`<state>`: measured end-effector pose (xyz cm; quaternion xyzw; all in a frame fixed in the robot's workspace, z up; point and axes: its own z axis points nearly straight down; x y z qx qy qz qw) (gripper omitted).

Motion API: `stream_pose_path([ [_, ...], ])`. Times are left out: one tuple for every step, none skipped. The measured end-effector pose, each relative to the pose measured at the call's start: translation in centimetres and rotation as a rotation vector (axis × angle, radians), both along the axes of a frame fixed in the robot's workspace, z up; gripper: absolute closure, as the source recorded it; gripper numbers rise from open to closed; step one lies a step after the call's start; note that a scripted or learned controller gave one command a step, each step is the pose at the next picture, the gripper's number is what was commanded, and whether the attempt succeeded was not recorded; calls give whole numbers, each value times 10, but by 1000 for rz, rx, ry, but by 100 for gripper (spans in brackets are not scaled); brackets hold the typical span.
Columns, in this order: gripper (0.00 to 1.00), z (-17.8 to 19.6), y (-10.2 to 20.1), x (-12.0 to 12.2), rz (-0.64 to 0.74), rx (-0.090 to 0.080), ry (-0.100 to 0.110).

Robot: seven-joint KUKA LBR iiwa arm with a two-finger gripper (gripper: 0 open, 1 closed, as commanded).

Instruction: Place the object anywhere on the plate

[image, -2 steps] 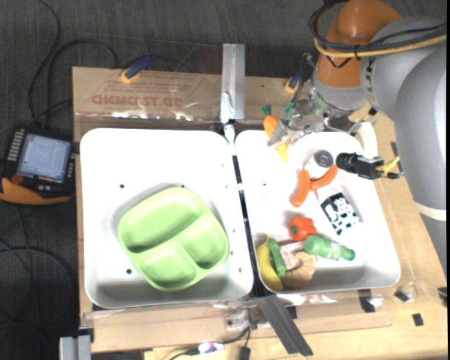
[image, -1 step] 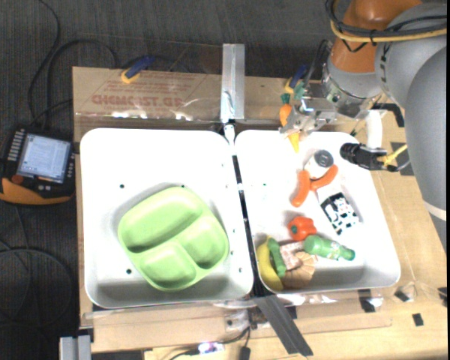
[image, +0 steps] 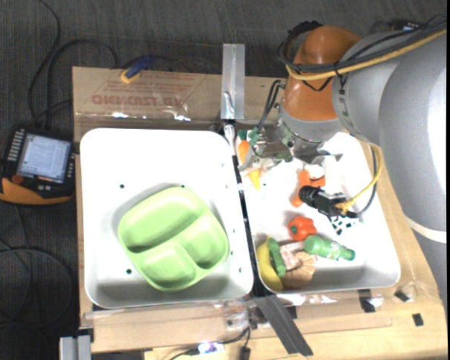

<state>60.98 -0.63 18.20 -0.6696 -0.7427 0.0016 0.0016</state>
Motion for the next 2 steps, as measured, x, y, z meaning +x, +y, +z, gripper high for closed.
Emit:
stream_pose_path([
  [100,0,73,-81,437,3,0],
  [0,0,73,-81,436,2,-1],
])
